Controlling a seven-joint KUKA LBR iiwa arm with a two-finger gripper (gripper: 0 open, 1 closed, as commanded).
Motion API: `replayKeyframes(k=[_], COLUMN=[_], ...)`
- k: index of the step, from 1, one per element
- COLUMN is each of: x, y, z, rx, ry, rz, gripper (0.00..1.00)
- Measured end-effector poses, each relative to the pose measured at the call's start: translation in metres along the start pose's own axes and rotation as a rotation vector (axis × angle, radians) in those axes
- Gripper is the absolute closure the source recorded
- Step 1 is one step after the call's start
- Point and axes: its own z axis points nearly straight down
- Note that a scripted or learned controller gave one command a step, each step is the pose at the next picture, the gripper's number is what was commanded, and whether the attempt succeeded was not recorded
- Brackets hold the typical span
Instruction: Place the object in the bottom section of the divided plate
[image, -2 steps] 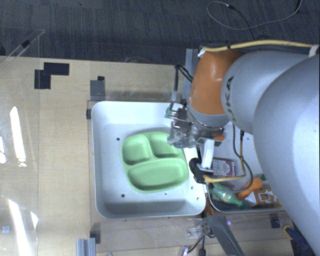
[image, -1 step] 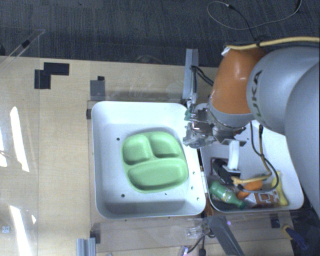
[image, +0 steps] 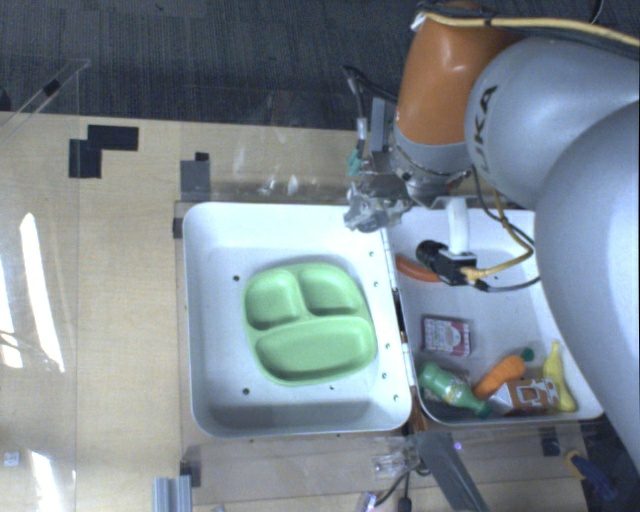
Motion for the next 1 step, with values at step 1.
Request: replayKeyframes(k=[1], x=[0.0247], y=[-0.0674], z=[0.0462], rx=[0.005], ry=[0.001], rz=[0.047], gripper=[1.00])
